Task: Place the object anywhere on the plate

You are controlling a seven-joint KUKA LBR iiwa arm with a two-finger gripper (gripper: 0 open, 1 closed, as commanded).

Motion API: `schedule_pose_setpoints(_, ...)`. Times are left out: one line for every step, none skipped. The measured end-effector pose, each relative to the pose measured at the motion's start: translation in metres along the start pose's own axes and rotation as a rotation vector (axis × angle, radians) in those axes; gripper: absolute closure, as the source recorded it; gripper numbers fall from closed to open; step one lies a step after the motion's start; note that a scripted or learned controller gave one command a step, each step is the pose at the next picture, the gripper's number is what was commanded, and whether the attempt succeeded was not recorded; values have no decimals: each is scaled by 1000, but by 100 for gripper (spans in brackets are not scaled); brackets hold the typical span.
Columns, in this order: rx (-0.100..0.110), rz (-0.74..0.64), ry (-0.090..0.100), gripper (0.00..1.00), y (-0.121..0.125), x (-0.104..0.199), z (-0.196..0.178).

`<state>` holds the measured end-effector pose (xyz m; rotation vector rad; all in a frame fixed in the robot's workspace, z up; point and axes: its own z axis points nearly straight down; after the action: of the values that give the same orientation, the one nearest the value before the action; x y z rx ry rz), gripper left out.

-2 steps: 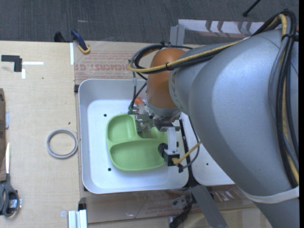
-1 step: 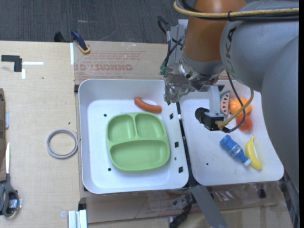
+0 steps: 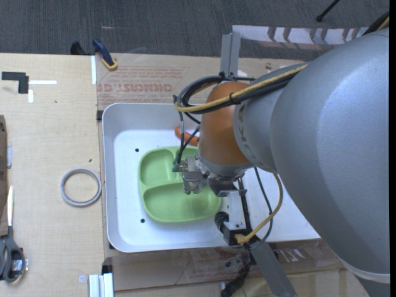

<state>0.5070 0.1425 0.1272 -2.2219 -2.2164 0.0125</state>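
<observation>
While the bulky grey arm reaches in from the right, nearest the camera and covering most of the bench's right side, its orange band sits just above the wrist, which points steeply down into the shallow white plastic bin. A yellow and a black cable loop around the wrist. The gripper hangs low over the right part of the pale green, divided plastic plate. It is close above the raised ridge that splits the plate into a nearer and a farther compartment. Whether the gripper is open, closed or holding anything cannot be told, as the wrist body hides its tip.

The plate lies on the bin floor, towards the bin's near edge.

Just beyond the plate's far rim, a small orange-red object peeks out from behind the wrist and cables, towards the bin's far wall. Only a sliver of it shows, so its shape, its long axis and the way it points cannot be told, nor whether it touches the plate.

On the wooden bench left of the bin lie a pair of grey scissors at the near left edge and a flat grey ring farther in. Past the bin's far edge lies brown cardboard with red lettering, and a blue and yellow clamp lies at the bench's far edge.
</observation>
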Motion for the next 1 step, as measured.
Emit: schedule_pose_setpoints(-3, 2, 1, 100, -30, -83, -62)
